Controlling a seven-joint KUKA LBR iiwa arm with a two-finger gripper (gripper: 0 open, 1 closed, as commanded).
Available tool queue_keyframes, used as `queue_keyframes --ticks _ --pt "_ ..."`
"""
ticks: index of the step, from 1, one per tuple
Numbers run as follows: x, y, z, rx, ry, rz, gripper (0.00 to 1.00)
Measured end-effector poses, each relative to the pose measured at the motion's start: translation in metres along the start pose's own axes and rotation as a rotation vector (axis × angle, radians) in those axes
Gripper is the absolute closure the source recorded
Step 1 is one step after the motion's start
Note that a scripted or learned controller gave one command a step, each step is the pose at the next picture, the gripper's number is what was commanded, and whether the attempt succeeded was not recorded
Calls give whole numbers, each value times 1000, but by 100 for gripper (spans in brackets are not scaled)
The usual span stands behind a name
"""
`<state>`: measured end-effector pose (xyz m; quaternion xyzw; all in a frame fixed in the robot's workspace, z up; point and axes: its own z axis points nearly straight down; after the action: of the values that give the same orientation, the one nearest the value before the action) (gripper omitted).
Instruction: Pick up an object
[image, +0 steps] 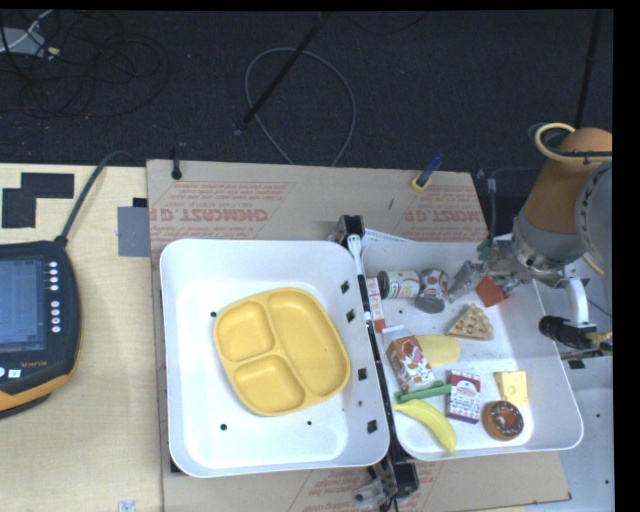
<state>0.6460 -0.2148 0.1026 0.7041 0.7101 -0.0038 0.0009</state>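
Left to right, I log the following. At the far left edge of the frame sits one handheld control pad (30, 325) on the desk (100, 440). Left of centre is the first white bin (190, 420), holding one yellow divided plate (280, 350) with three compartments.

Right of centre is the second white bin (560, 420), which holds the candidate things, all toy food by the look of it. I count one small can (400, 285) lying on its side at the upper left of that bin, one pizza slice (469, 324), one printed snack packet (410, 362) touching one pale yellow piece (441, 349), one small red carton (463, 395), one banana (432, 420) with a green strip beside it, one doughnut (502, 420) and one cheese wedge (513, 386).

I judge these light and rigid, probably smooth plastic and somewhat slippery. The banana offers a narrow middle for a grip across its width; the carton has flat parallel sides.

The end effector (492, 280) hangs over the bin's upper right corner, near an orange-red block (490, 293). I cannot tell its opening, nor whether it has hold of anything.
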Motion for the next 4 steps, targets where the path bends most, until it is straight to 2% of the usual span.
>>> queue_keyframes --ticks 1,2,3,4 --pt "2 -41 6 -32 -2 4 0" --pt "-2 -41 -4 -29 -6 6 100" --pt "20 -94 -93 -4 7 11 100" --pt "20 -94 -87 1 8 12 0"
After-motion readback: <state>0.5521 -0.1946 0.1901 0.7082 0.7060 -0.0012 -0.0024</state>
